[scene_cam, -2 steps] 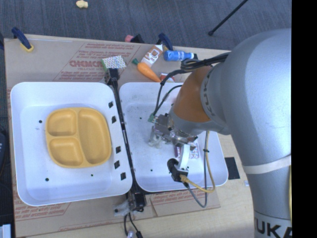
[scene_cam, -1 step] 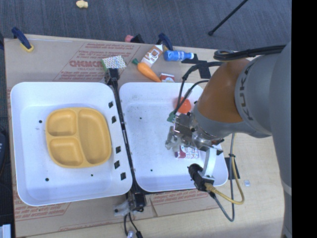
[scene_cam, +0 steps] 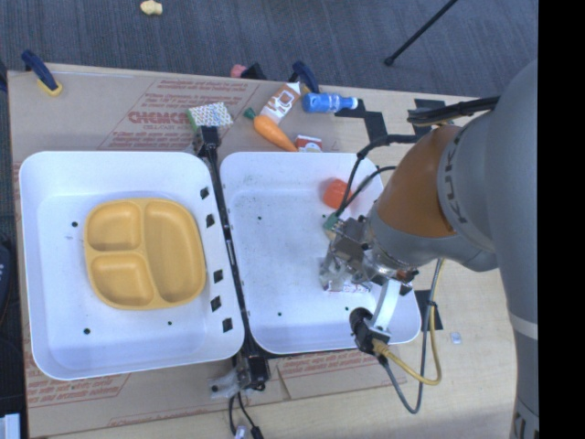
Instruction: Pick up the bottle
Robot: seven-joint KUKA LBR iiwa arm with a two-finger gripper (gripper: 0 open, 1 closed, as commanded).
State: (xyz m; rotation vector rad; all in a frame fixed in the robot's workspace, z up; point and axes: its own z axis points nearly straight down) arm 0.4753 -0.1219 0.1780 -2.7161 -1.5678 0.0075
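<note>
Low over the right bin (scene_cam: 274,327), the pincer (scene_cam: 340,271) hangs at the end of the grey arm (scene_cam: 475,199); whether it is open or closed I cannot tell, for the wrist hides it. Up beyond it, outside the bin on the table (scene_cam: 137,108), lies the blue bottle (scene_cam: 327,103) on its side, well apart from the pincer. Beside the bottle lie a carrot (scene_cam: 272,133) and a white-and-orange bottle (scene_cam: 280,103). An orange ball (scene_cam: 335,191) sits just above the pincer. Far to its left, the left bin (scene_cam: 46,337) holds a yellow divided plate (scene_cam: 144,252).
</note>
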